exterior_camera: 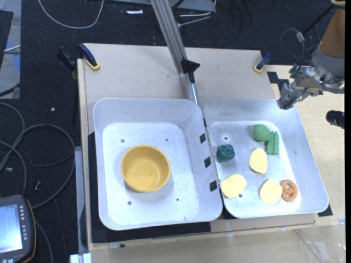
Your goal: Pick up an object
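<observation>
No readable writing; end effector [286, 101] above right bin [307, 163] corner, grip state unclear, nothing visibly held

The arm [333, 43] enters at the upper right of the frame, its orange band at the right edge above a grey wrist. From the wrist the gripper [286, 101] reaches down and to the left, ending in the upper right part of the frame. It is dark and small here, and the jaws' stance is too blurred to read.
</observation>
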Controlling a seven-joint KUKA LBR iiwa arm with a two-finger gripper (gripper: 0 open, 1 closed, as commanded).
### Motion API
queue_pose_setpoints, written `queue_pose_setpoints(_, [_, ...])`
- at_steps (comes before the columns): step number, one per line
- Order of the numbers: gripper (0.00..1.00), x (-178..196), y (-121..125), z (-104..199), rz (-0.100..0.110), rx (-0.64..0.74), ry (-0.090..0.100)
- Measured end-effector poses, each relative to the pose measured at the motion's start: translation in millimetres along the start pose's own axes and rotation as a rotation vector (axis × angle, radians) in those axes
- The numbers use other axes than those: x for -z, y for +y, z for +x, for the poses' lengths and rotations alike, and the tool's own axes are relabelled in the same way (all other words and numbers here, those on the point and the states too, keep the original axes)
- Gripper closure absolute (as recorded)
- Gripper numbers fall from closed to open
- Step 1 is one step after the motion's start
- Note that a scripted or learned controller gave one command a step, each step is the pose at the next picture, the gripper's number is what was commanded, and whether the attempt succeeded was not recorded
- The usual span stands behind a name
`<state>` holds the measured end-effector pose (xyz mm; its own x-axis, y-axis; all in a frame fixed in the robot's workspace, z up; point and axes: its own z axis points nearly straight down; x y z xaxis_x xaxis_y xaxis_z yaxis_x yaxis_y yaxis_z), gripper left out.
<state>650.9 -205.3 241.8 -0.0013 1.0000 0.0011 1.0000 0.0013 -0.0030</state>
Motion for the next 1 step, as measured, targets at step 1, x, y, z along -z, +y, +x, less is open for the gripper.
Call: queue_pose_setpoints(1, [0.0,0.0,0.0,0.0,0.0,0.0,0.0])
